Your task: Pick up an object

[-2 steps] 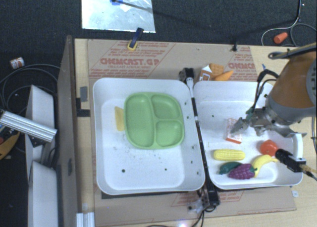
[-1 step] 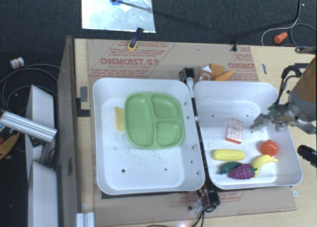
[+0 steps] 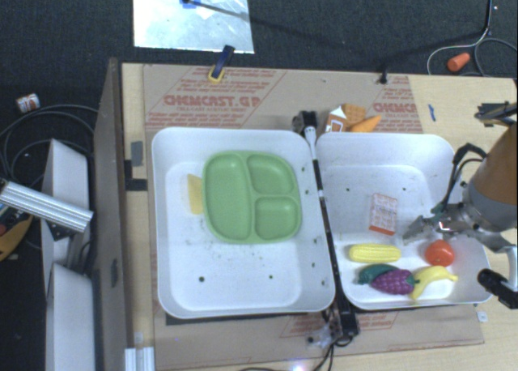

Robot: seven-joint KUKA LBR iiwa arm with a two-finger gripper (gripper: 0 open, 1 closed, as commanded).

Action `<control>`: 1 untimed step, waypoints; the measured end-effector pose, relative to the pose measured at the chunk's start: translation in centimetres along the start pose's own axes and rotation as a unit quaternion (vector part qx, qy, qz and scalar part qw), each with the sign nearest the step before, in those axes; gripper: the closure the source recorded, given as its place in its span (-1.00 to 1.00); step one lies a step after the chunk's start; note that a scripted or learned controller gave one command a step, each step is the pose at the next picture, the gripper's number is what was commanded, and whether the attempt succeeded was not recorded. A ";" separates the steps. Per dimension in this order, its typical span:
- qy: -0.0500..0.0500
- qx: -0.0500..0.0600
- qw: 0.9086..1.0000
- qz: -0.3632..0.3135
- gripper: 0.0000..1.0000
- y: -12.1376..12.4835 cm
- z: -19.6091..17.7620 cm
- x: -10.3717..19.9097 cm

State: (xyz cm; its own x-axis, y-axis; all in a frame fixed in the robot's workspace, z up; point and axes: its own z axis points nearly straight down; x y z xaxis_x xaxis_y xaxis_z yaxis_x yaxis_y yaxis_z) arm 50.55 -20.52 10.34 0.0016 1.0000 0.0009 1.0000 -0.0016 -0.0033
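Approach stage: gripper positioned low over the right bin, nothing held.
Jaw state cannot be determined. Tomato lies just beside the gripper, above the banana; next move requires descent squarely onto the tomato.

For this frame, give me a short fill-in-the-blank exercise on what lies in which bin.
1. The green divided plate lies in the ____ bin.
2. The corn cob is ____ in colour.
3. Between the purple grapes and the bin's right wall lies a yellow ____.
4. The pincer hovers right beside the red ____.

Missing words: left; yellow; banana; tomato
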 end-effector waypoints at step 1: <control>-0.002 -0.005 1.000 -0.001 -1.00 -1.9 -8.0 0.2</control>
State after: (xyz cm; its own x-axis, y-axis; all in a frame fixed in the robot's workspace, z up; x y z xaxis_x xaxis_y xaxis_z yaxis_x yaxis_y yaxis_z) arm 48.73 -20.35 18.30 0.0000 1.0000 -0.0029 1.0000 0.0000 0.0070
